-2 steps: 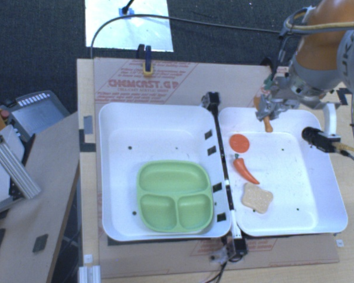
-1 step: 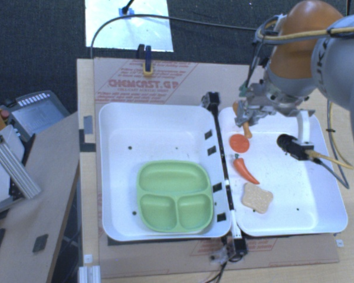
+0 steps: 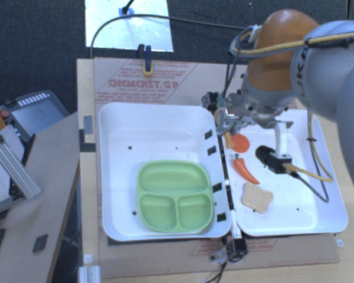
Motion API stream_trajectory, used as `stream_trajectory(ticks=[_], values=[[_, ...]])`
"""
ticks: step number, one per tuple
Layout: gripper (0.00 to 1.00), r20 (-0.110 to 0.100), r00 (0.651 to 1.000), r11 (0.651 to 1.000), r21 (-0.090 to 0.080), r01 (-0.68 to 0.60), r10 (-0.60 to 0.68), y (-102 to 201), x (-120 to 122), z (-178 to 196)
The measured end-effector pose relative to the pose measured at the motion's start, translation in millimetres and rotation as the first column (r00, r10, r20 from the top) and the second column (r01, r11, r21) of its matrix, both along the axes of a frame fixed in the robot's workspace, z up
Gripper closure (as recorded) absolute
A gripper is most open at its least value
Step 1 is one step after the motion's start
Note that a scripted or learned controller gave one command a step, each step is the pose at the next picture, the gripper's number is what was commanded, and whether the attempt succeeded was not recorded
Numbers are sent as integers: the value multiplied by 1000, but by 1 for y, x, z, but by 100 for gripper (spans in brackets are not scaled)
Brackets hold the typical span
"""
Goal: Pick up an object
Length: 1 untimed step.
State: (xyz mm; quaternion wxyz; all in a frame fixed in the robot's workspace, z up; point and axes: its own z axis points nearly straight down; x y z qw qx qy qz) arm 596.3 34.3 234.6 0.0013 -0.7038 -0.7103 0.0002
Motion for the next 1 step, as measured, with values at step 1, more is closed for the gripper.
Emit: stream_trajectory(ticks=[1], values=[[100, 1, 1000, 1000, 0, 0, 0, 55, -9, -14]])
